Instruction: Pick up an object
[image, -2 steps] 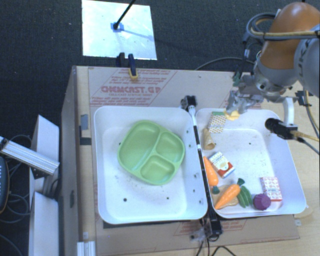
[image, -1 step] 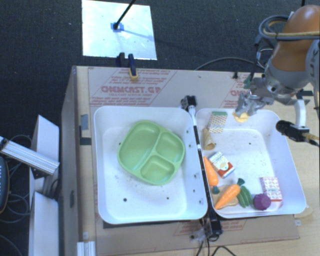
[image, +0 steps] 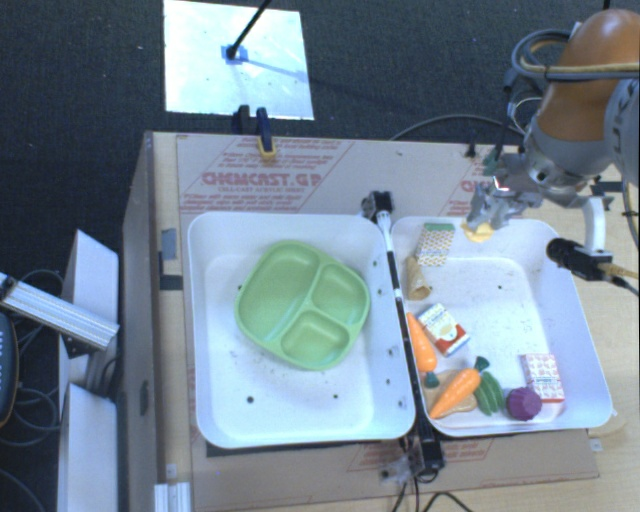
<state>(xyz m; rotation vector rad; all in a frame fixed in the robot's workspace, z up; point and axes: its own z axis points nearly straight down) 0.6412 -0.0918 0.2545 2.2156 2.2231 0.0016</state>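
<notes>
The arm (image: 585, 85) reaches in from the right and hangs over the far edge of the right bin (image: 575, 310). The gripper (image: 487, 222) points down, and a small pale yellow object (image: 481, 233) sits between its fingertips, at the bin's far rim; the fingers are closed on it.

The left bin (image: 215, 400) carries 1 green divided plate (image: 303, 304), with 3 compartments, lying flat and slightly turned, near the middle.

The right bin carries the remaining items:
- a patterned card pack (image: 435, 243) at the far left corner, just beside the held object
- a tan scrap (image: 415, 280) below it, against the left wall
- a small red and white carton (image: 442, 328) near the middle left
- an orange carrot (image: 421, 343) along the left wall, touching the carton
- a second carrot (image: 455, 391) at the near edge, lying slantwise
- a dark green vegetable (image: 488, 390) just beside that carrot
- a purple ball (image: 523, 403) to its right, touching a red and white box (image: 541, 377) at the near right corner

Both bins sit side by side on a brown board (image: 300, 175) with red lettering. A blue and yellow clamp (image: 263, 133) grips the board's far edge
</notes>
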